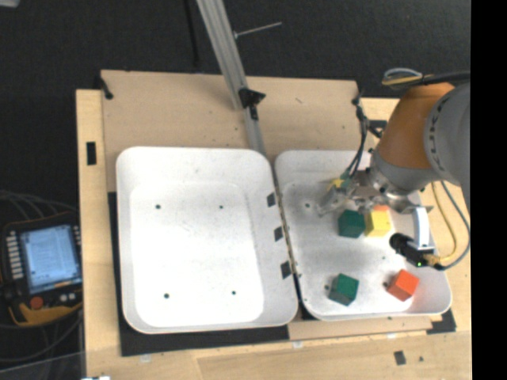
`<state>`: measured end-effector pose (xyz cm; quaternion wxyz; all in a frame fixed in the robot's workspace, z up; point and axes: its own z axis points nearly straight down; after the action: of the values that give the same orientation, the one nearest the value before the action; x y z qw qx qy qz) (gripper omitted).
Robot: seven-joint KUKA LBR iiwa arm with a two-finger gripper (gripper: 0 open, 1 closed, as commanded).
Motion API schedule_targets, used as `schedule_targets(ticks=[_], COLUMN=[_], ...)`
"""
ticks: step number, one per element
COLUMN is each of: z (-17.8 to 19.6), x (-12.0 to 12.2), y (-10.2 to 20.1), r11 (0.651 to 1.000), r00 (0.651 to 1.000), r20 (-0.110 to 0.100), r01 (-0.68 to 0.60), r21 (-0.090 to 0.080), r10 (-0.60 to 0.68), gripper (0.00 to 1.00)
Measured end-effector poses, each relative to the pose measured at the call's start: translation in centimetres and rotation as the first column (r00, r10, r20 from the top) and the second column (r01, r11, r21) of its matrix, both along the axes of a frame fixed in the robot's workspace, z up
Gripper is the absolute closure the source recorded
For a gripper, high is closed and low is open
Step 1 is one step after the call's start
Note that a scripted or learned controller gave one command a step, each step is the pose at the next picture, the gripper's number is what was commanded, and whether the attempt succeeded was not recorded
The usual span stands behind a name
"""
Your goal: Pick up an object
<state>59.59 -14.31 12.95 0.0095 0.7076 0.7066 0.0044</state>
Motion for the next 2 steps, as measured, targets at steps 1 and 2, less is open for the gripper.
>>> schedule_targets(ticks=[1, 2], z=[1.0, 6.3], x=[0.0, 1.2], y=[-0.2, 0.0], r11=[1.000, 1.000], r00=[1.000, 1.000], r20=[0.001, -0.012], r01=[0.007, -0.004], r21=[0.000, 0.006], r10=[-0.007, 0.004], gripper=[1.00, 1.00])
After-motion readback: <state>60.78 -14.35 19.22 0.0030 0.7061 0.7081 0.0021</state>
